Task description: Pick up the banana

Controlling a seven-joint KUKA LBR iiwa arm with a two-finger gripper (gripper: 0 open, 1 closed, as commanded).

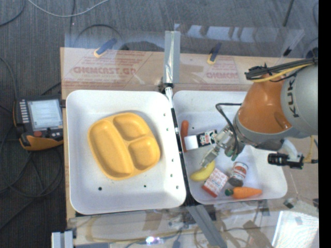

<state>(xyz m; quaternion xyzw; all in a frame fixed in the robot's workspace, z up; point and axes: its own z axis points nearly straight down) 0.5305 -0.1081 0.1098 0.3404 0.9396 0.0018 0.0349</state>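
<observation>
- Grey carpet with loose cables surrounds the bench point(124, 68), whose brown board top carries two shallow white bins side by side.
- At the bench's left edge, off the board, sits a small handheld control pendant point(39, 119) with an orange grip.
- The left white bin point(77, 190) holds a yellow three-compartment plastic tray point(124, 144), set near its middle.
- In the right white bin point(274, 187), an orange carrot-shaped toy point(184, 128) lies along the left wall, with a small white labelled bottle point(199, 140) just beside it.
- The short yellow banana point(202, 173) lies near that bin's front edge, touching a red-and-white box point(214, 182).
- The gripper point(217, 150) hangs just above the banana's far end, fingers slightly parted with nothing between them.
- A small red-capped jar point(238, 172) and a second orange carrot point(246, 192) lie towards the front right corner.
- Judged step: the approach; next it needs to drop straight down so the fingers straddle the banana, then close.
</observation>
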